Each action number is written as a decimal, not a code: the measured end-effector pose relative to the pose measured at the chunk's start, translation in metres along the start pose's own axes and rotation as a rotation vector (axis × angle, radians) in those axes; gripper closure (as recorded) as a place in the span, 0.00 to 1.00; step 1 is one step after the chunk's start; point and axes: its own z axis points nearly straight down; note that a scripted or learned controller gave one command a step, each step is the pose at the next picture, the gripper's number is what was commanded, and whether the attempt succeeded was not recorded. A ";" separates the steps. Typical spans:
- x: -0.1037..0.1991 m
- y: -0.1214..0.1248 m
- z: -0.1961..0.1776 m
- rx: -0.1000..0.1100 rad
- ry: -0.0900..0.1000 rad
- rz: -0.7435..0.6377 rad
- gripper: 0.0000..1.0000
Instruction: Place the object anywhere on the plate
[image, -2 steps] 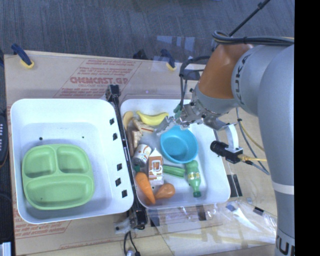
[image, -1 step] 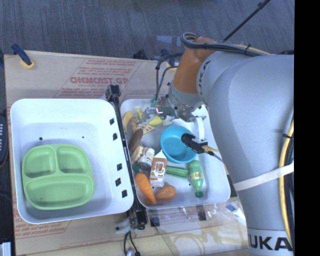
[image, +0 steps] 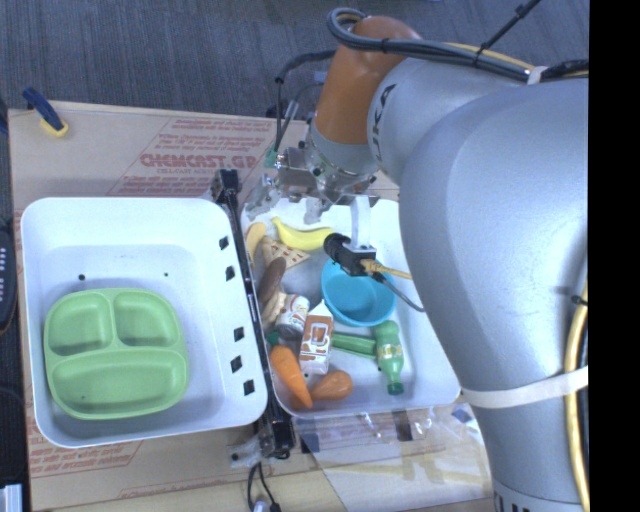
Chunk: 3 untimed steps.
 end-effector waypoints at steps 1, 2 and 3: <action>-0.001 -0.001 -0.007 0.011 -0.004 -0.010 1.00; 0.002 -0.057 0.005 0.009 -0.001 -0.134 1.00; -0.046 -0.166 0.005 0.011 -0.002 -0.091 1.00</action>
